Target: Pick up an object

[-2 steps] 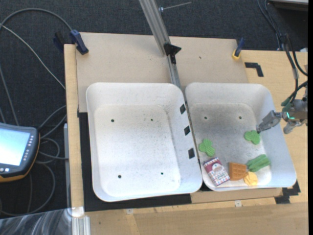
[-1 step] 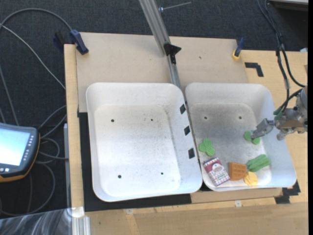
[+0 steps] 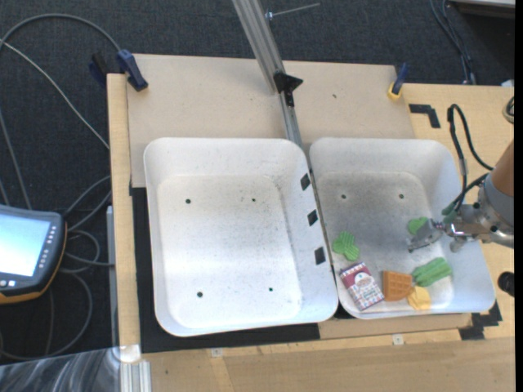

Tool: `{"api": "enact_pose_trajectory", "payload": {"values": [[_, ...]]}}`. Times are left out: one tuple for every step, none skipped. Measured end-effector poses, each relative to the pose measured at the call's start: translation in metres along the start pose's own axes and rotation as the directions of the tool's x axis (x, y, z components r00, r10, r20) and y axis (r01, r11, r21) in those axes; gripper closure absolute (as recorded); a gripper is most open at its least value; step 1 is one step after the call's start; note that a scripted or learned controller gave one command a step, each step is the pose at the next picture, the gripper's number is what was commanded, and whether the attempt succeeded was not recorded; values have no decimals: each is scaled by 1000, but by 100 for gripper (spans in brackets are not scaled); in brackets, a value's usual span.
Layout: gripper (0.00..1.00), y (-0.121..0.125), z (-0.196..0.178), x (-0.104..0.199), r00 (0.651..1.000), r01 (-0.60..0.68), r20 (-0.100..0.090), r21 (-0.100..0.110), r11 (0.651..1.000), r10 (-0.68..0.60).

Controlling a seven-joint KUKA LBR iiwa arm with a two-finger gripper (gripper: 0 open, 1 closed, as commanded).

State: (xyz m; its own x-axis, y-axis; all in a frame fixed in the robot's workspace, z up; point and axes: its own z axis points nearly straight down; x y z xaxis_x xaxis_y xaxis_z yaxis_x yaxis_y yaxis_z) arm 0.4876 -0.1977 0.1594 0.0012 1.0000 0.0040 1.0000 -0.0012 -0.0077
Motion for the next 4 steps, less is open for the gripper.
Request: {"api": "enact_pose_trajectory", "payload": {"values": [[0, -1, 58, -6, 1000, 1, 3, -9, 1000, -1], [100, -1, 46, -6, 1000, 2, 4, -11, 1000, -2], [100, -1, -18, -4, 1000, 3, 7, -15, 1000, -3], [100, 1, -64, -11, 1000, 3, 7, -14, 1000, -2]]}}
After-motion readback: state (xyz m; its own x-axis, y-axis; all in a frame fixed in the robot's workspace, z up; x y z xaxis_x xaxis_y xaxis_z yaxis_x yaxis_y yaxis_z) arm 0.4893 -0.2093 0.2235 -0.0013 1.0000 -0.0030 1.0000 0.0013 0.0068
